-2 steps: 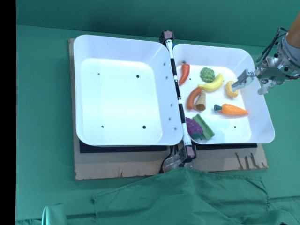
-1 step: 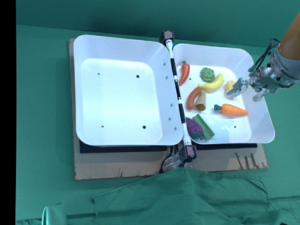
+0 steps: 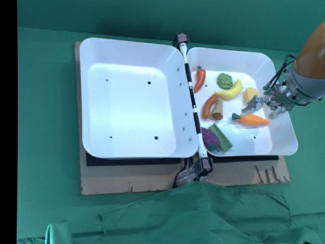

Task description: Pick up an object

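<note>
The right bin (image 3: 284,141) holds several toy foods: a red chili (image 3: 200,79), a green broccoli (image 3: 224,80), a yellow banana (image 3: 229,91), a yellow fruit (image 3: 250,94), an orange sausage (image 3: 208,106), a cone (image 3: 217,110), an orange carrot (image 3: 253,119), purple grapes (image 3: 208,138) and a green piece (image 3: 222,137). My gripper (image 3: 264,108) hangs over the right side of this bin, just above the carrot and beside the yellow fruit. Its fingers stand apart, open, with nothing between them.
The left bin (image 3: 132,105) lies beside the right one, with a black and white divider rail (image 3: 191,95) between them. Both rest on a cardboard sheet (image 3: 127,184) over green cloth. A fold of cloth (image 3: 203,212) bulges at the front.
</note>
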Action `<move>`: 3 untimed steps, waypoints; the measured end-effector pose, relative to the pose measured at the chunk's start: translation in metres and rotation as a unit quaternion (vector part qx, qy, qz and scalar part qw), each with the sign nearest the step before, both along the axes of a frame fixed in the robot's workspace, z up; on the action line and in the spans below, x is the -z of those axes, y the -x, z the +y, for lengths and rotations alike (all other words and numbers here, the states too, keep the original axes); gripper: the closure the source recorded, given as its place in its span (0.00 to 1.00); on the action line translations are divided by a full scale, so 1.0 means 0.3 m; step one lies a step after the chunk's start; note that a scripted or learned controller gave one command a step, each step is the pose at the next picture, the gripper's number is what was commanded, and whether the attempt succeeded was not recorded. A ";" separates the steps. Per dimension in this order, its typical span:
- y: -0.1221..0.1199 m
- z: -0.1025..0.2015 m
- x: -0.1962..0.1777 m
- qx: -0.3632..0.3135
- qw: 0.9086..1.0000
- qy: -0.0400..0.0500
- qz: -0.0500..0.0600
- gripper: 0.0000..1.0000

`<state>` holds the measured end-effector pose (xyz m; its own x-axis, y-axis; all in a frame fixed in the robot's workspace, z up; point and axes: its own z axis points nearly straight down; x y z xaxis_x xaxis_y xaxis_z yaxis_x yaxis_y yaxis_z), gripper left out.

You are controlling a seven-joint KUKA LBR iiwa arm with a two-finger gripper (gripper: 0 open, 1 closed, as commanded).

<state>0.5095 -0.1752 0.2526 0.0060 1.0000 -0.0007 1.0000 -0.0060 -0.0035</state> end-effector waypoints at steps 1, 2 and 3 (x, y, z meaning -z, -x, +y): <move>0.006 -0.017 0.139 0.000 1.000 0.000 0.000 0.00; -0.001 -0.024 0.231 -0.001 1.000 0.001 -0.005 0.00; -0.011 -0.032 0.180 0.001 1.000 0.004 -0.012 1.00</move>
<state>0.5127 -0.1847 0.1986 0.0082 0.9999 -0.0083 0.9997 -0.0080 0.0215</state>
